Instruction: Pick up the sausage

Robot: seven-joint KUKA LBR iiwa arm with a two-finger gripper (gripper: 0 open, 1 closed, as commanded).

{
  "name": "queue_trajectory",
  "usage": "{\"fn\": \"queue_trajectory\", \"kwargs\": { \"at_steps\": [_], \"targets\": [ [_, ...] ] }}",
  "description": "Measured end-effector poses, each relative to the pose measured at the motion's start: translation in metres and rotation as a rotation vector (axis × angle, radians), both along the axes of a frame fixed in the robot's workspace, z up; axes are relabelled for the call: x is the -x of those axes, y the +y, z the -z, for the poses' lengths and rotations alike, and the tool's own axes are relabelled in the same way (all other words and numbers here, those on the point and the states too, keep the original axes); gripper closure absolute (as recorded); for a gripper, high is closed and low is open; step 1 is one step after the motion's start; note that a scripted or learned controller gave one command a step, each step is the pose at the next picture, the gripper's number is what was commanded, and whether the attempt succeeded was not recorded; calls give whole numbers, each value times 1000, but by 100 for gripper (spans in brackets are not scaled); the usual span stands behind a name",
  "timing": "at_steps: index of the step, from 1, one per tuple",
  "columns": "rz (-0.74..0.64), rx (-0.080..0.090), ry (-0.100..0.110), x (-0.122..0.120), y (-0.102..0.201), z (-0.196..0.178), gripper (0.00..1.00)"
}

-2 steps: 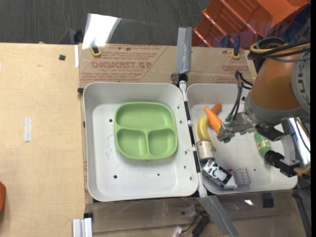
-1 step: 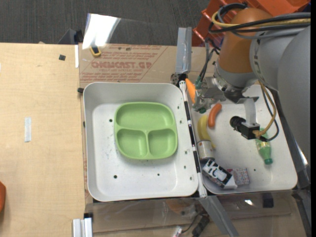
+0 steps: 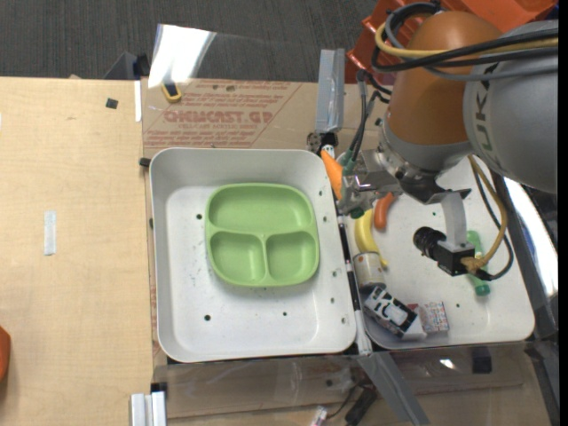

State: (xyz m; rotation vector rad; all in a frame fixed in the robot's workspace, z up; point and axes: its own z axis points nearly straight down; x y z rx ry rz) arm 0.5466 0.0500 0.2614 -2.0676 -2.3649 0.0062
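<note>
The sausage [image 3: 383,210], a short orange-red piece, lies in the right bin [image 3: 497,327] near its upper left corner. The gripper [image 3: 355,187] hangs under the orange-banded wrist, low over that corner, just left of and slightly above the sausage. The arm's bulk covers the back of the right bin. Whether anything is between the gripper's jaws cannot be made out.
An orange carrot [image 3: 333,172] and a yellow banana [image 3: 365,234] lie along the wall between the bins. A black-and-white box [image 3: 391,310], a small packet [image 3: 433,316] and a green piece [image 3: 480,283] sit toward the front. A green divided plate [image 3: 263,234] rests in the left bin [image 3: 177,318].
</note>
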Motion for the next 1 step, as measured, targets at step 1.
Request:
{"fn": "queue_trajectory", "kwargs": {
  "at_steps": [1],
  "targets": [
    [-397, -2, 2, -20, 40, 29, 100]
  ]
}}
